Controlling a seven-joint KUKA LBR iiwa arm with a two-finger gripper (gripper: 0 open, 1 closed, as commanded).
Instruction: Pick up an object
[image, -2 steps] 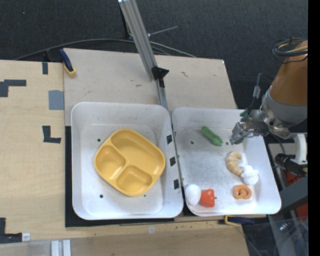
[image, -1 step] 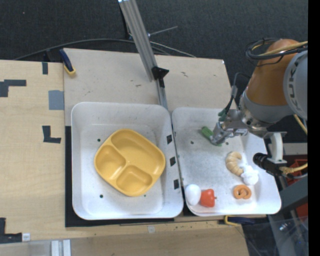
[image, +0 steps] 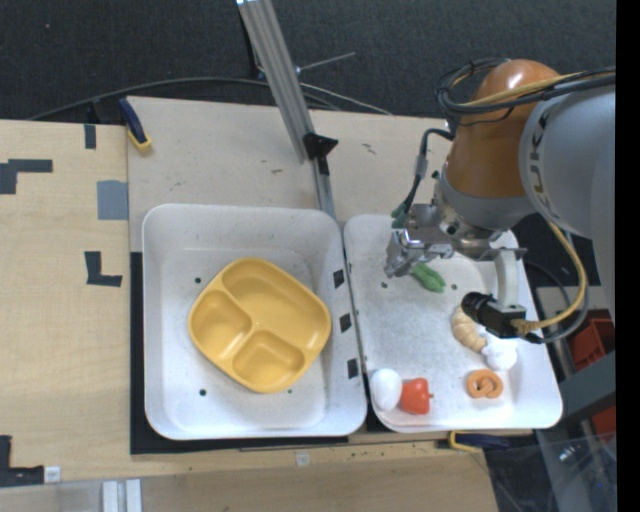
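Seen from above: two shallow white bins side by side on a wooden bench. In the left bin (image: 160, 300), a yellow sectioned plate (image: 260, 323) with three compartments, lying flat near the middle. In the right bin (image: 400, 320), a scatter of small toy foods: a green item (image: 430, 278) near the upper middle, a beige croissant-like piece (image: 466, 328) toward the right, a small white piece (image: 499, 354) just below it, an orange ring (image: 485, 384) near the lower right corner, a red pepper (image: 415, 396) along the lower edge, and a white egg (image: 384, 382) just beside it to the left. Reaching in from the right, the grey arm (image: 560, 140) with its orange band, gripper (image: 402, 258) low over the upper part of the right bin, just left of the green item. Cannot tell whether clenched or released; nothing visibly held. Slanting across the top of the scene, a grey metal pole (image: 285, 80) ending above the seam between the bins.
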